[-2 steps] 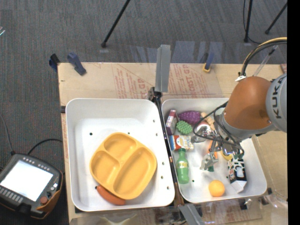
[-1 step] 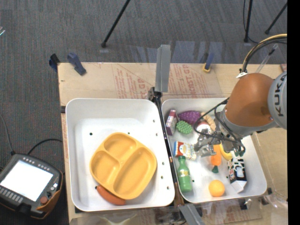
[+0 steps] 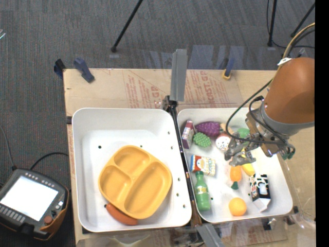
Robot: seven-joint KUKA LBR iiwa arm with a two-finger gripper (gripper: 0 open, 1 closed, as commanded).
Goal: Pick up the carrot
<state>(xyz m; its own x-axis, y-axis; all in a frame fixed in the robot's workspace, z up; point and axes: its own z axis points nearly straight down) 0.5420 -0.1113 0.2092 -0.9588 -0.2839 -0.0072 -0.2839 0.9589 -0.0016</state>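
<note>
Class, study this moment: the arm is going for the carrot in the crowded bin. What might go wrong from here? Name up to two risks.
1. The carrot lies close beside a yellow toy, right under the tool; the tool may catch or push the wrong item.
2. The milk carton and the orange sit close by, so a descent slightly off target might knock them or shove the carrot away.

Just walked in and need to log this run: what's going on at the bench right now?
The arm is reaching in from the right over the right bin, going for the carrot. Its pincer hangs just above the carrot, which lies on the bin floor among other toy food: a green bottle, an orange, purple grapes. The left bin holds a yellow divided plate.
</note>
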